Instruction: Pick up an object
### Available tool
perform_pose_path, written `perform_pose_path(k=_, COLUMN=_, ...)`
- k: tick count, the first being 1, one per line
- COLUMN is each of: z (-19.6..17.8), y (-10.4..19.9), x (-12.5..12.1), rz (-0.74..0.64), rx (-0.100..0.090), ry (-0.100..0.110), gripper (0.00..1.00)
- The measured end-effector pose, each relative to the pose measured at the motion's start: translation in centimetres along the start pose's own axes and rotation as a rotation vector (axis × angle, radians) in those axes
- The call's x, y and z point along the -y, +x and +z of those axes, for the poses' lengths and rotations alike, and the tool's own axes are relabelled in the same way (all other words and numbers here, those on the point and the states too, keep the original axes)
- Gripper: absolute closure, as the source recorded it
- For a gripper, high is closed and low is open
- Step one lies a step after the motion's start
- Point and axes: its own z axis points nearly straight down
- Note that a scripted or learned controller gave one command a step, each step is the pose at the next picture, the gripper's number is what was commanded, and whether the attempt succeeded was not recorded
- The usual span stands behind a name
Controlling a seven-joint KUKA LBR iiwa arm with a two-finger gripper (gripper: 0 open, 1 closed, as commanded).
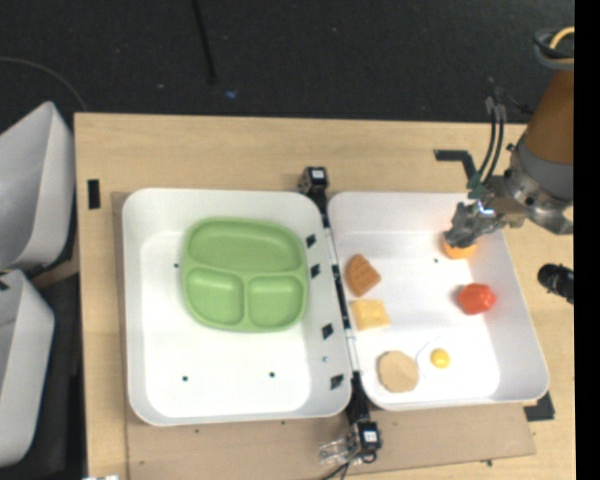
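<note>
Two shallow white bins sit side by side: the left bin holds one green divided plastic plate. The right bin holds six small items: orange-brown chunk, yellow block, tan round disc, small yellow ball, red tomato-like piece, orange piece.

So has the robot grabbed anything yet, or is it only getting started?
Nothing looks lifted yet. The gripper is down at the far edge of the right bin, right over a small orange piece; whether it has hold of it can't be told. The red piece, yellow ball, round tan piece and two other pieces lie loose in that bin. The green plate sits in the left bin. Grasping and raising remain.
</note>
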Motion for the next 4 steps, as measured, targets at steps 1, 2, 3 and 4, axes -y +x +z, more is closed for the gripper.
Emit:
perform_pose_path(k=1, z=1.2, y=5.1, x=-2.0, rz=-0.003, rx=-0.002, ry=0.006, gripper=1.00)
perform_pose_path(k=2, z=0.7, y=10.3, x=-2.6, rz=-0.004, rx=-0.003, ry=0.005, gripper=1.00)
perform_pose_path(k=3, z=1.0, y=14.3, x=-4.4, rz=-0.002, rx=-0.002, ry=0.006, gripper=1.00)
perform_pose_path(k=4, z=0.5, y=19.5, x=-5.1, rz=-0.004, rx=-0.004, ry=0.006, gripper=1.00)
